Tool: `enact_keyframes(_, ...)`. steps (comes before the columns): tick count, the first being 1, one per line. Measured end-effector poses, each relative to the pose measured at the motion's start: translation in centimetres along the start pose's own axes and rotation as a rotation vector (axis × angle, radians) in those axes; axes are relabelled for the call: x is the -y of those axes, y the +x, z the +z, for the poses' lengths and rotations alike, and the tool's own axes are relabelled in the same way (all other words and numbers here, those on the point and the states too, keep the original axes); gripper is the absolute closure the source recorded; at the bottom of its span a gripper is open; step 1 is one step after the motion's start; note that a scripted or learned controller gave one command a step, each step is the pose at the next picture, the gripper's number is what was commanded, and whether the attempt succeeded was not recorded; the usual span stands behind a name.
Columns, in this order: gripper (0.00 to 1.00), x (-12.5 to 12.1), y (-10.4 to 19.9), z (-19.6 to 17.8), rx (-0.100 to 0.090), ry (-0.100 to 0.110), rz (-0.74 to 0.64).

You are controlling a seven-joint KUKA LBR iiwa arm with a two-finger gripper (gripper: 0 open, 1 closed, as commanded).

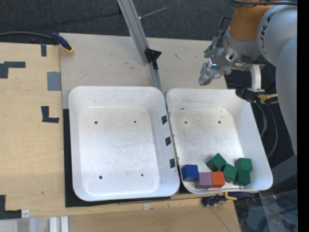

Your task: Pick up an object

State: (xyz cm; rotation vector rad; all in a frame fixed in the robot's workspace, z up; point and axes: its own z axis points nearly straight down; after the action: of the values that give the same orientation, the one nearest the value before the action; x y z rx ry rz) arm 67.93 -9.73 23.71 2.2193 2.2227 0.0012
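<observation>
Several small blocks lie at the near edge of the right bin (pixel 244 120): a blue block (pixel 190 172), a purple block (pixel 205 179), an orange block (pixel 218 179) and green blocks (pixel 217 161) (pixel 244 165) (pixel 230 171). My gripper (pixel 207 77) hangs high over the far rim of the right bin, well apart from the blocks, with nothing seen between its fingers.
The left bin (pixel 77 129) stands beside the right one, their rims touching. A slanted metal rail (pixel 137 30) runs down to the bins' far junction. A blue and yellow clamp (pixel 63 41) lies at the bench's far left. Cables (pixel 263 100) hang right of the right bin.
</observation>
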Motion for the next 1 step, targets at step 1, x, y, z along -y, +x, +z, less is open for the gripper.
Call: enact_keyframes(1, 1.00, 1.09, 5.13, -0.88, -0.001, 0.001, -0.004)
